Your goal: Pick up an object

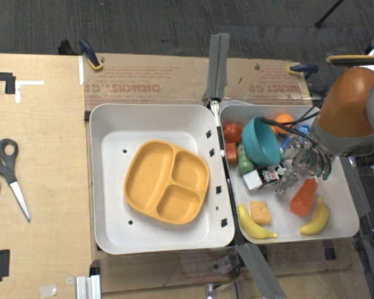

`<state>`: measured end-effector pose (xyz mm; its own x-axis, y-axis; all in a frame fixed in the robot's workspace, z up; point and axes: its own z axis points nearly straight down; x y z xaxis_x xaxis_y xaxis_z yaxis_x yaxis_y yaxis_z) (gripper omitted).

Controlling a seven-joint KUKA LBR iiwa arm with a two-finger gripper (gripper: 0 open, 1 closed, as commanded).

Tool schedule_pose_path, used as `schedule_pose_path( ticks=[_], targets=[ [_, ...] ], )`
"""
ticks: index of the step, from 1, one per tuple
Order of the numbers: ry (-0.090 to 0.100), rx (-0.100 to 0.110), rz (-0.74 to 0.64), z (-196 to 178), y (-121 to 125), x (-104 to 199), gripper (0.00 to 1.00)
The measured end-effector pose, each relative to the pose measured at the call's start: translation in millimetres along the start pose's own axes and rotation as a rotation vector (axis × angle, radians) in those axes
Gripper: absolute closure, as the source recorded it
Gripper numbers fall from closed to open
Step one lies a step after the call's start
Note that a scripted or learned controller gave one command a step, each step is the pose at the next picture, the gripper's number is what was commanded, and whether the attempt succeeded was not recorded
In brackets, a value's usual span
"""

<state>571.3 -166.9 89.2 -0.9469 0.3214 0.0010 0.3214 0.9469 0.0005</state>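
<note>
My gripper (285,180) reaches down into the right bin (346,226) from the right, under the orange band of the arm (352,108). It sits low among the objects, just left of a red-orange carrot-like piece (303,197) and right of a small white block (253,179). A teal bowl (260,141) lies tilted on its side just up-left of it. Two bananas (255,224) (317,219) lie along the bin's front, with a tan sponge-like cube (260,212) between them.
The left bin (106,185) holds a yellow divided plate (167,181). A red tomato (232,131), a green piece (244,161) and an orange fruit (285,120) lie at the back of the right bin. Scissors (11,173) rest on the bench at far left.
</note>
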Motion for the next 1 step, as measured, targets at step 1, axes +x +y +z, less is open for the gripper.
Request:
schedule_pose_path(
  ticks=[1],
  targets=[
    [0.003,0.000,0.015,0.4,-76.8,60.2,0.00]
  ],
)
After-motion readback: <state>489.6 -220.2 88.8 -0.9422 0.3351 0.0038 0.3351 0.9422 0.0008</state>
